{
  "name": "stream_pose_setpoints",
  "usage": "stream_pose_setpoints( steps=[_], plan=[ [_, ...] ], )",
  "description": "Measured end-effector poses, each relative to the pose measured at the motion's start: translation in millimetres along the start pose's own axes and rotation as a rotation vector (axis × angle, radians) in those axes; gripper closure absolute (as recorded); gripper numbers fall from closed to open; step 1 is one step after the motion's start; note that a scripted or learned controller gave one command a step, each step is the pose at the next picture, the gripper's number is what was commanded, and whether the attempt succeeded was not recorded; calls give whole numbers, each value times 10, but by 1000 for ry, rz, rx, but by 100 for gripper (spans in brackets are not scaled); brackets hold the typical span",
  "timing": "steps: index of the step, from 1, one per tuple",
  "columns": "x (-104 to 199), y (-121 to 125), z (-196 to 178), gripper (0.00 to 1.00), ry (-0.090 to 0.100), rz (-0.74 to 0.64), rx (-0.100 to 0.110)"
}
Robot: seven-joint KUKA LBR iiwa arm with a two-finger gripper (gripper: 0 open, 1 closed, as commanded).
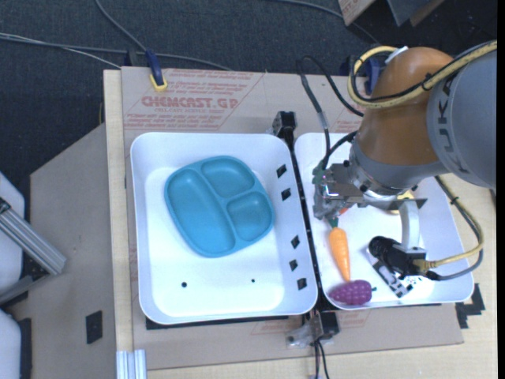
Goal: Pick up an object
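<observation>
Camera view: a small orange plastic carrot (340,253) lies in the right shallow white bin (443,231), close to the wall that it shares with the left white bin (158,279). Its long axis runs from the far side toward the near rim, with the thick end far and the thin tip near. The gripper (332,208) hangs just above the thick end, so the carrot lies directly below and a little toward the near side of it. The wrist hides the gripper's lower part, so I cannot tell if it is spread or closed, or if it touches the carrot. A purple bumpy toy like a grape bunch (350,293) sits just beside the carrot's tip. A blue divided plastic plate (219,205) lies in the left bin, well apart.
</observation>
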State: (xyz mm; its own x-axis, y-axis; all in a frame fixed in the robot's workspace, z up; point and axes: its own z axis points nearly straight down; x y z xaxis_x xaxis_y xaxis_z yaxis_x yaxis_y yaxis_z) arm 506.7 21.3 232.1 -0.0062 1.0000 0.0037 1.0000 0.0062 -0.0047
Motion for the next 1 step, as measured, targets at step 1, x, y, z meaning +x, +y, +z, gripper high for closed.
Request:
stream_pose_setpoints(
  steps=[1],
  plan=[
    [514,-64,132,100,-1,0,0]
  ],
)
